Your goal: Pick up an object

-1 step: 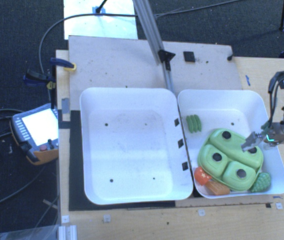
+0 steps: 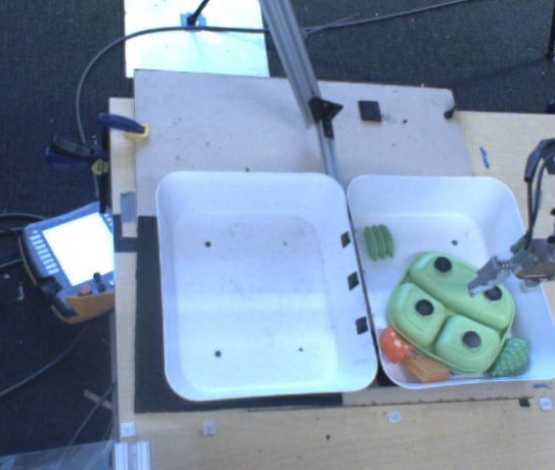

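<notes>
Arm in from right, gripper low, tilted left.

Grey metal hand, slim fingers; dark cables looping above wrist.

Both bins are plain white: the left bin and the right bin, each marked with a few small dark dots, and black tabs sit along the seam between them. In the right bin a large light-green moulded toy carries three black dots, with a small dark-green ridged piece on its far left, a red-orange ball and an orange block at its near left, and a bumpy green piece at the near right. The bench is pale beige and the floor dark grey, speckled carpet.
</notes>
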Robot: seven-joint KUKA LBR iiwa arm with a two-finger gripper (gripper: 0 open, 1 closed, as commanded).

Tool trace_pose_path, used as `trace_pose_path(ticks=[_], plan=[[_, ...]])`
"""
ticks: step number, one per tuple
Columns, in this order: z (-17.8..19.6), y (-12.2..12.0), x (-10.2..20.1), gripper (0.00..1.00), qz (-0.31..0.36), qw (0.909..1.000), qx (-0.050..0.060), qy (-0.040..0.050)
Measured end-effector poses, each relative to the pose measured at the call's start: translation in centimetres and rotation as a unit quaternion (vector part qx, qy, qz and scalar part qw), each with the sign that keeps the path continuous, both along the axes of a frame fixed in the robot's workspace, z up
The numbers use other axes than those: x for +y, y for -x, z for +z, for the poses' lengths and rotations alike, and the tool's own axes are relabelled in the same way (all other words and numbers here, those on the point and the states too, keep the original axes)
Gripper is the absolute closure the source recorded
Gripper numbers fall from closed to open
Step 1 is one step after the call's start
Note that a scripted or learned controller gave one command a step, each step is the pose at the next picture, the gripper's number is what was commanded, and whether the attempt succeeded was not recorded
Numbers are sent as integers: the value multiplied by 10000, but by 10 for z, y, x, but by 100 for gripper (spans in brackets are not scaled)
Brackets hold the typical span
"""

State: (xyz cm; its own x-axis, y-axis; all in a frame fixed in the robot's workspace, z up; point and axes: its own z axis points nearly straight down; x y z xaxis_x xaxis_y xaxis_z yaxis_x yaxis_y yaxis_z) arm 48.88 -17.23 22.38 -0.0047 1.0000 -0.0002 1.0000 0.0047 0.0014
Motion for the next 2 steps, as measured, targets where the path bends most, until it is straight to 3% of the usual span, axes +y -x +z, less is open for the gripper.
trace_pose_path(ticks=[1, 2], plan=[[-62, -2, 3, 0, -16, 10000, 24, -6], [-98, -4, -2, 0, -2, 9999, -101, 42]])
